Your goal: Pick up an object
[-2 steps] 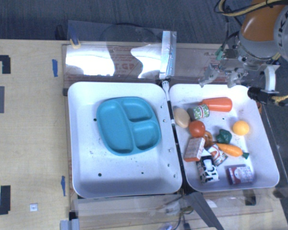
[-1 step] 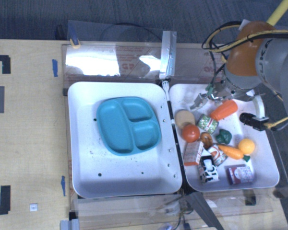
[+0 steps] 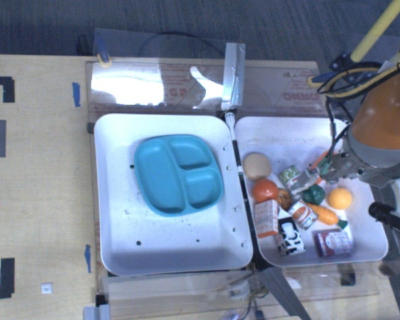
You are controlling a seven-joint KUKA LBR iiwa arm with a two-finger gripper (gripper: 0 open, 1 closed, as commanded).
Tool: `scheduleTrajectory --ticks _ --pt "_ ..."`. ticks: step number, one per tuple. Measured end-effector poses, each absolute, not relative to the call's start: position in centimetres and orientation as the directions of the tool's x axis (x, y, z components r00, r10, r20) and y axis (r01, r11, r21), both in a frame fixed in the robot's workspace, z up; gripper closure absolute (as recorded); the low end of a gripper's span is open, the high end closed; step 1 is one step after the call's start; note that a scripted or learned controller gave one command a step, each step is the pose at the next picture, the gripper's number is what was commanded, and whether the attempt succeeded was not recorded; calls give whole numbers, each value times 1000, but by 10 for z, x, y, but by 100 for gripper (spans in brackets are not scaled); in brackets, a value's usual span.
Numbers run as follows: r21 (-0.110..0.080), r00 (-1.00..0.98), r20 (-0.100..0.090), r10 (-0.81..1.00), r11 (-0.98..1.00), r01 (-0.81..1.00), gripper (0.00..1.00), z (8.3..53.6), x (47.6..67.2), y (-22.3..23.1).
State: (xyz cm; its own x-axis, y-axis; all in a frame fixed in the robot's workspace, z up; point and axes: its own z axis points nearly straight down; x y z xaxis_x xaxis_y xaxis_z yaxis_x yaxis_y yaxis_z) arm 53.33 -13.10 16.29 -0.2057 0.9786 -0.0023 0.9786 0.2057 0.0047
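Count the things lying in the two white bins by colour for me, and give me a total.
Blue: 1, the divided tray in the left bin
Tan: 1, the round ball
Red or orange-red: 2, tomato, dark red pouch
Orange: 2, round fruit, carrot
Green: 2, small packet, dark green piece
Black and white: 1, cow-patterned toy
Total: 9 that I can tell apart; the right bin is cluttered, so some may be missed.

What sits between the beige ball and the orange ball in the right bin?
In the camera view, between the beige ball and orange ball: a small green packet and a dark green piece.
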Motion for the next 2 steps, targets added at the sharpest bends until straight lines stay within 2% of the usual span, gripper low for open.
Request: scheduleTrajectory --ticks 1,2 --pt "2 -177 -2 984 177 984 0 117 565 -207" --pt "7 -300 3 954 300 954 0 87 629 -208"
